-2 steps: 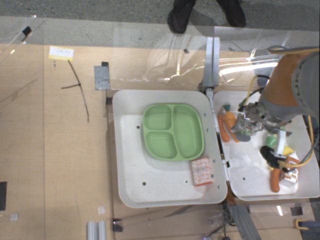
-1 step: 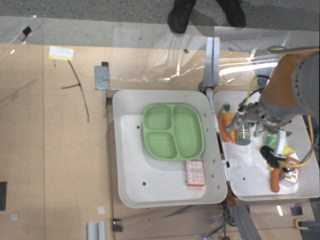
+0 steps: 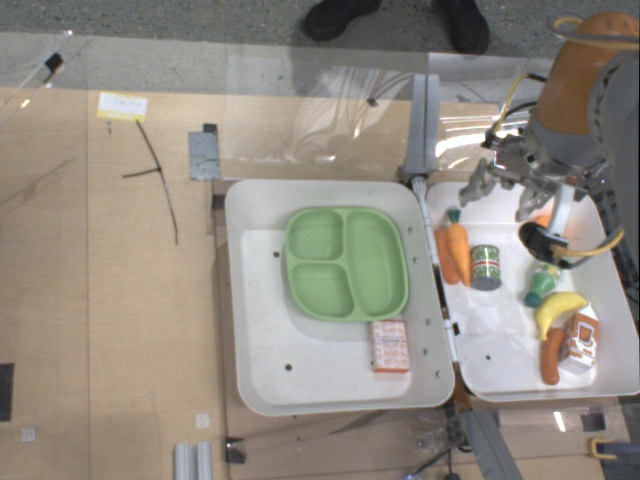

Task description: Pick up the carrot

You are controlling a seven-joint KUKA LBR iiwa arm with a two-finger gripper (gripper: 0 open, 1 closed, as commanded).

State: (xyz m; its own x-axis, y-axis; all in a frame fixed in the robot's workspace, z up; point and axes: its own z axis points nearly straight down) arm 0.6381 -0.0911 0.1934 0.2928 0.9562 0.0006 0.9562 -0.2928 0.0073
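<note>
The orange carrot (image 3: pixel 456 253) lies along the left wall of the right bin (image 3: pixel 500 373), its small green top pointing toward the back. My gripper (image 3: pixel 502 195) hovers above the back of that bin, up and to the right of the carrot and apart from it. Its fingers (image 3: pixel 479 184) stand spread, open, with nothing between them.
A small green-labelled can (image 3: pixel 485 267) stands just right of the carrot. Further right lie a green item (image 3: pixel 541 286), a banana (image 3: pixel 556 311), a brown sausage (image 3: pixel 550 356) and a small carton (image 3: pixel 580 340). The left bin (image 3: pixel 250 368) holds a green divided plate (image 3: pixel 347 263) and a snack box (image 3: pixel 390 348).
</note>
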